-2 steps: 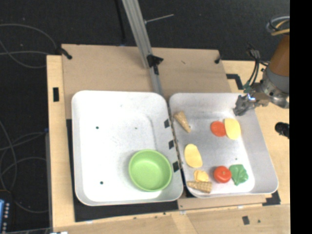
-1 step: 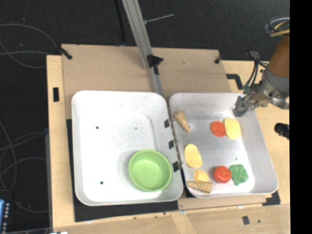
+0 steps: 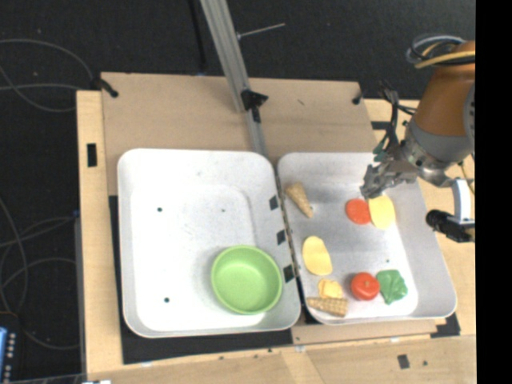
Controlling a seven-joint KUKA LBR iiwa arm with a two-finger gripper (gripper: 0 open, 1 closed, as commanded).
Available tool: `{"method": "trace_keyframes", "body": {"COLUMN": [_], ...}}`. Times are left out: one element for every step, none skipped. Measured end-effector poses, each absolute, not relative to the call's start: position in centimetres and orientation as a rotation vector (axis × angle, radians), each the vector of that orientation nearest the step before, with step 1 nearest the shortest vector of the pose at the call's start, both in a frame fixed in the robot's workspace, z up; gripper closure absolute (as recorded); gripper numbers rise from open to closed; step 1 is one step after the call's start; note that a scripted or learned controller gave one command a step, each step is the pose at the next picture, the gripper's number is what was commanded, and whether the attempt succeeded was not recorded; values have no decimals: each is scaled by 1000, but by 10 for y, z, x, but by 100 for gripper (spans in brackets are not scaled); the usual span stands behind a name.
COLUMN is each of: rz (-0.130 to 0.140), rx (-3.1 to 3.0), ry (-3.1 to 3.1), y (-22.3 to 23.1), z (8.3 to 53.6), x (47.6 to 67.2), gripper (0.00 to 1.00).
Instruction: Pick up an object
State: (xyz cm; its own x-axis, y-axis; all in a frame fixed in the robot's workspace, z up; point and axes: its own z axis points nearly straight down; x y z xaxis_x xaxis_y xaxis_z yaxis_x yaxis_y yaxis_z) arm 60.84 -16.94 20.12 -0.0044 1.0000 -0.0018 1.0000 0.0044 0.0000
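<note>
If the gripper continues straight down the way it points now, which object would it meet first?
Probably the small round orange-red toy fruit, which touches the pale yellow toy piece in the right white bin. The gripper hangs just above them; depth is unclear.

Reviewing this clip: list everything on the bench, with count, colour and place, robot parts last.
left bin: 1, white, left half of bench
right bin: 1, white, right half
bowl: 1, green, left bin, near corner by the divide
cone-shaped item: 1, tan, right bin, upper left
small items: 2, red and yellow, touching, right bin, under the gripper
oval item: 1, yellow, right bin, left side
tomato-like item: 1, red, right bin, near edge
leafy item: 1, green, beside it
waffle-like pieces: 2, yellow-tan, near left corner
gripper: 1, grey, above the red and yellow pair
</note>
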Motion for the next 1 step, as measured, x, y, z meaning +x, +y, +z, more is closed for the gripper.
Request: {"method": "trace_keyframes", "body": {"rz": [-1], "rx": [2216], "ry": [2226], "y": [-126], "z": [203], "x": [591], "gripper": [100]}}
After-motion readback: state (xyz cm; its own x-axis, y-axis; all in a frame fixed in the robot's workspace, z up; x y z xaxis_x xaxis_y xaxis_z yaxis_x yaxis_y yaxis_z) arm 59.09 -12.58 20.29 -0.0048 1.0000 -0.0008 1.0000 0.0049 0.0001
